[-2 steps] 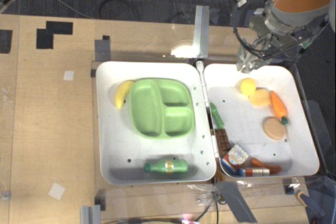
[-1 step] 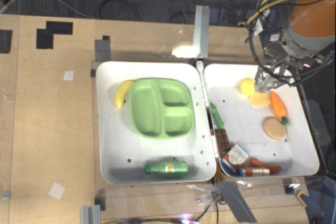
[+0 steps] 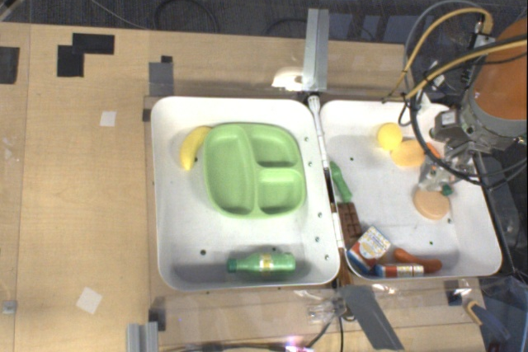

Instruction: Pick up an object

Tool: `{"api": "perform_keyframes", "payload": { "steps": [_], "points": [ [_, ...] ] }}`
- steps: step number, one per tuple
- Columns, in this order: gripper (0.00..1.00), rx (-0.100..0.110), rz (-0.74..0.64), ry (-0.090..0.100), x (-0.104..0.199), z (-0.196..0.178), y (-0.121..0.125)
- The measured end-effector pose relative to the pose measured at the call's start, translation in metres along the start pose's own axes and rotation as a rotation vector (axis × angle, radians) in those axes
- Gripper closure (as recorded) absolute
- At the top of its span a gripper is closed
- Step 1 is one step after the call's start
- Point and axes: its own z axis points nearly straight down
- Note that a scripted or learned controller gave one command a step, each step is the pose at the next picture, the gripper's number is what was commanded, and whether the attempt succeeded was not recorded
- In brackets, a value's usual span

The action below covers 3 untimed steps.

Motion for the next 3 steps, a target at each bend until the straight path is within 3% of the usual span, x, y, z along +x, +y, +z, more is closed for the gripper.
{"api": "perform_keyframes", "payload": {
  "steps": [1, 2, 3],
  "points": [
    [1.0, 0.007, 0.104, -0.005, -0.078, -0.048, -0.001],
    [1.0, -0.001, -0.218, -0.001, -0.026, 0.017, 0.035],
    [1.0, 0.008, -0.217, -0.003, -0.063, -0.052, -0.06]
  ]
}}
